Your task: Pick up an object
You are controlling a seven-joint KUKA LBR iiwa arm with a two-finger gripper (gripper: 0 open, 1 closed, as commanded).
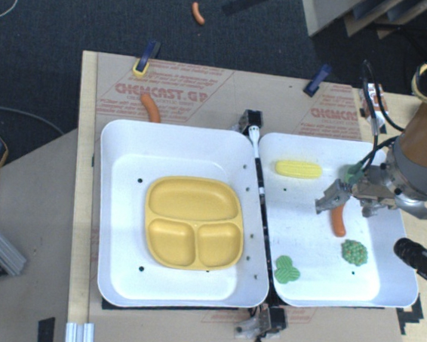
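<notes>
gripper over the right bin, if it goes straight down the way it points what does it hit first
Most likely the orange carrot-like piece: the gripper hangs over the right bin with its fingers spread either side of that piece's upper end. Depth is hard to judge from this slanted view, so it might land on the bin floor just beside it.

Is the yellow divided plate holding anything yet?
Empty. All three compartments of the yellow plate show bare, in the left bin.
</notes>
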